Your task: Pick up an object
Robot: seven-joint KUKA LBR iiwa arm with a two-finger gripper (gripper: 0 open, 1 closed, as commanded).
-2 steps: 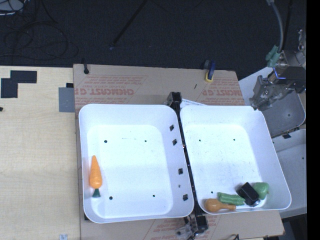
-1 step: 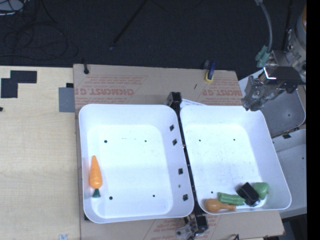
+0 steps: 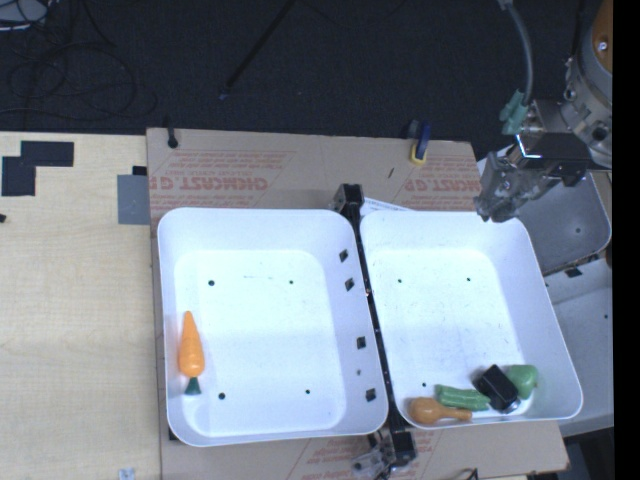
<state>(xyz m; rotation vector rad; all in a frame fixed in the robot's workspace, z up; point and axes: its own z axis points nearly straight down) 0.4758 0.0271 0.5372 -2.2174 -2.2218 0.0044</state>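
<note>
I cannot tell how my jaws stand; my gripper (image 3: pixel 497 200) hangs above the far right corner of the right bin (image 3: pixel 450 238), nothing visible between its fingers. Well away, at that bin's near right corner, lie a black block (image 3: pixel 497 387), a green piece (image 3: pixel 523 376), a green pod (image 3: pixel 460 397) and an orange pear-shaped toy (image 3: pixel 436 411), bunched together. A toy carrot (image 3: pixel 190 348) rests by the left wall of the left bin (image 3: pixel 250 230).

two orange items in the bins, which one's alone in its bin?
The orange carrot, by the left wall of the left bin. The other orange piece lies in the right bin, clustered with green and black items.
</note>
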